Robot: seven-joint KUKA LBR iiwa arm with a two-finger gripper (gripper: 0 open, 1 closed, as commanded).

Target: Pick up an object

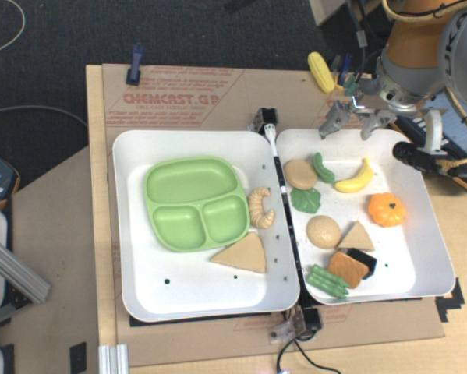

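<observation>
My gripper (351,123) hangs over the far rim of the right bin (428,209), its two grey fingers (332,121) spread apart with nothing between them. Below it in that bin lie a yellow banana (355,179), a green pepper-like piece (322,167), a tan round bun (300,174), a green leaf piece (305,200), an orange pumpkin (386,210), a pale round cookie (323,231), a tan wedge (358,238), an orange-and-black block (350,266) and green beans (327,281).
The left bin (132,209) holds a green divided plate (196,203), a croissant (260,208) and a tan wedge slice (241,254). A yellow corn cob (320,72) lies on the cardboard behind the right bin. Cables and the arm crowd the upper right.
</observation>
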